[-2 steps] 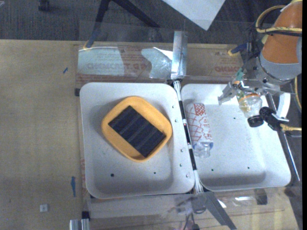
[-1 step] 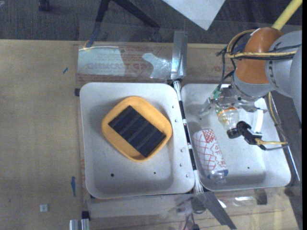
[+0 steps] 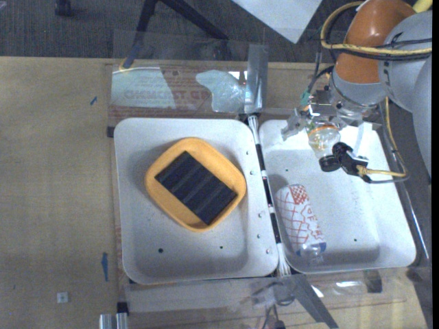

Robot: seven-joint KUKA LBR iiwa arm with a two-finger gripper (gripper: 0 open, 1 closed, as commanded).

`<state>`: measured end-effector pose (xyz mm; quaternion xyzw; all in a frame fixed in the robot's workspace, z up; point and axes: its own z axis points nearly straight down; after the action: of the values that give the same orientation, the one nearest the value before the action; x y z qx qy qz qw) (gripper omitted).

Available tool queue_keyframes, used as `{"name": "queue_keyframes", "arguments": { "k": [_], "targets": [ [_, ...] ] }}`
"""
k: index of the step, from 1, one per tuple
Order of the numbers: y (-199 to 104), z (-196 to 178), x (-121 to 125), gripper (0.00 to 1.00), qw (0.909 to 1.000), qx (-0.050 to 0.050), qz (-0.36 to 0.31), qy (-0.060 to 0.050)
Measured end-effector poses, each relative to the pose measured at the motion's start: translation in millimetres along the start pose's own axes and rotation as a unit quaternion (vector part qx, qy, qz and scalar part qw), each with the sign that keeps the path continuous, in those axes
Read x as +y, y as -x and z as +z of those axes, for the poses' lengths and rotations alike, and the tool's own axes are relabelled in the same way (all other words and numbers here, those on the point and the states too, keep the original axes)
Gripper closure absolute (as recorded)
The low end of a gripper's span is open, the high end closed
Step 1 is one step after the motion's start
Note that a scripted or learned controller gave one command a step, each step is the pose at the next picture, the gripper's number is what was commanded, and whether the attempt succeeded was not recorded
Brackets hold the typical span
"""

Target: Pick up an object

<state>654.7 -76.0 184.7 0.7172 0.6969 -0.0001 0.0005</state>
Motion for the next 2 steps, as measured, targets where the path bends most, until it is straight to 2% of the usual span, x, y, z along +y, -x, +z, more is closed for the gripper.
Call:
{"name": "queue_keyframes", "arguments": {
  "k": [1,2],
  "targets": [
    [35.4,-23.2,13.4,0.00,1.0000,0.000,0.008,0.001],
    [20.7,37.0,-69.9,0.00,0.9970,0.001,-0.077,-0.001]
  ]
}}
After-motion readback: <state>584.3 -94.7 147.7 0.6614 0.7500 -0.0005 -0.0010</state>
